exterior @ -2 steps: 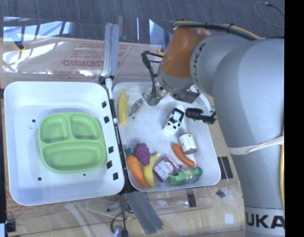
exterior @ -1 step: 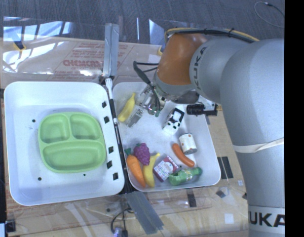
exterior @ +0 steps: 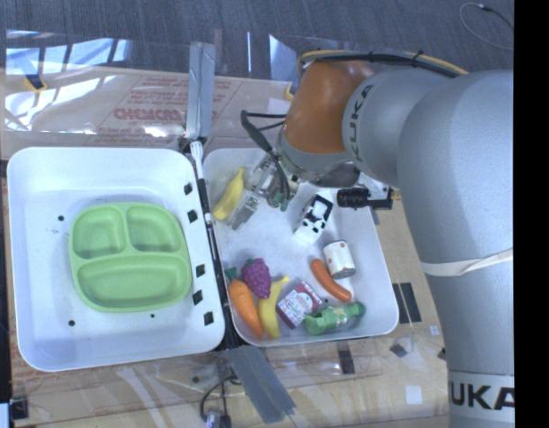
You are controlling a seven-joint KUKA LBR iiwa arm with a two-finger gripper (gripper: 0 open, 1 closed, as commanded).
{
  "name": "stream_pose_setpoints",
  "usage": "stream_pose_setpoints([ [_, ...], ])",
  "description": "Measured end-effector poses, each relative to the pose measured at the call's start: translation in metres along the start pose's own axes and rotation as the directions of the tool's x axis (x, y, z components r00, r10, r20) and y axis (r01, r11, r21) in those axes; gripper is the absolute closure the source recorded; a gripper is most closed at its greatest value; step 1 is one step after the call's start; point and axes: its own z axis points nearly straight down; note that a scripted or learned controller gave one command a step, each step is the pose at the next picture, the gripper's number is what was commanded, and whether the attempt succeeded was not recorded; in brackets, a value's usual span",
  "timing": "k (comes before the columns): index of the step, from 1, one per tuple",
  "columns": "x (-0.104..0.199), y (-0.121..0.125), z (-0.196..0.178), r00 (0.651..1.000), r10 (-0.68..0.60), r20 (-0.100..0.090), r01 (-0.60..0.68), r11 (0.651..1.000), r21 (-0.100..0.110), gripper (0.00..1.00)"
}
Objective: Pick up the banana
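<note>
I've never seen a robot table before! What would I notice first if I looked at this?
First you'd spot the big grey arm with its orange band, reaching in from the right over the right bin. Its gripper hangs right beside a yellow banana near that bin's top left corner, above a bright pile of toy food at the bin's near edge. In the left bin sits a green divided plate.

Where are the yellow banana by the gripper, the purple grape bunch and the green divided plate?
Yellow banana (exterior: 228,195): camera view, middle of its curved body.
Purple grape bunch (exterior: 257,276): camera view, centre of the cluster.
Green divided plate (exterior: 170,284): camera view, right rim.
</note>
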Motion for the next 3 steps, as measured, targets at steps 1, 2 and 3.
stream_pose_setpoints([
  [1,-0.0024,0.0045,-0.0008,0.996,0.084,0.004,-0.084,0.996,-0.002,0.0],
  [2,-0.0023,0.0045,-0.0007,0.996,0.084,0.004,-0.084,0.996,-0.002,0.0],
  [3,-0.0023,0.0046,-0.0007,0.996,0.084,0.004,-0.084,0.996,-0.002,0.0],
])
